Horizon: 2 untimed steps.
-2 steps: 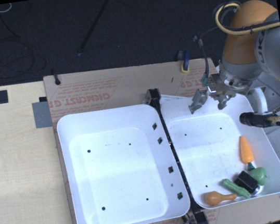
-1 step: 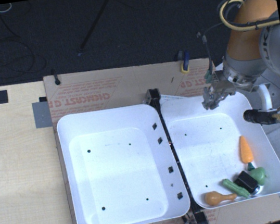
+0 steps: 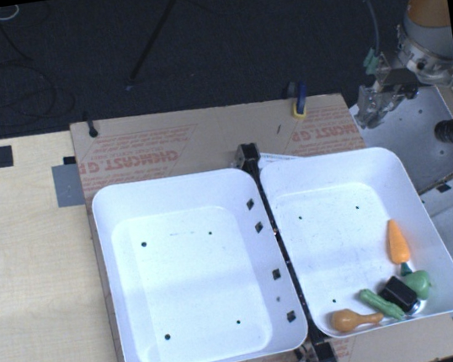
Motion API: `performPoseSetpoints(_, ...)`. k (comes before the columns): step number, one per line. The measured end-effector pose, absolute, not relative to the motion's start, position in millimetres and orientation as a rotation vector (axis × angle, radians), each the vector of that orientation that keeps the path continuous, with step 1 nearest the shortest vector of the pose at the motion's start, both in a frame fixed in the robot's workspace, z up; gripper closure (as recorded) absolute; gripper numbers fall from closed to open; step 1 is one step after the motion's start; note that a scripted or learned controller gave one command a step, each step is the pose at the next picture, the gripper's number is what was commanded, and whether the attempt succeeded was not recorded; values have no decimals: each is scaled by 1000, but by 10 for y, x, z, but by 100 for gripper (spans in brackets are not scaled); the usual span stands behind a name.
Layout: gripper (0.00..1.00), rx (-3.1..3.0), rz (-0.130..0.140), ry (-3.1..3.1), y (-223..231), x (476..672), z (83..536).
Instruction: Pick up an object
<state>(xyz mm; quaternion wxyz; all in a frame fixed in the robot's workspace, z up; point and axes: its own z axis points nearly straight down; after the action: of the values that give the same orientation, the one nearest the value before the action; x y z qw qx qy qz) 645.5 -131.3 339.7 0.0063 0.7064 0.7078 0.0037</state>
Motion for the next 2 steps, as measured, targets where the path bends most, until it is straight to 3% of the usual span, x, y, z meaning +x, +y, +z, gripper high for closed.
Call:
performPoseSetpoints(1, 100, 2210, 12, 2217, -1143, 6445, 4655)
performPoseSetpoints(2, 100, 2220, 2, 2214, -1646, 6438, 5425)
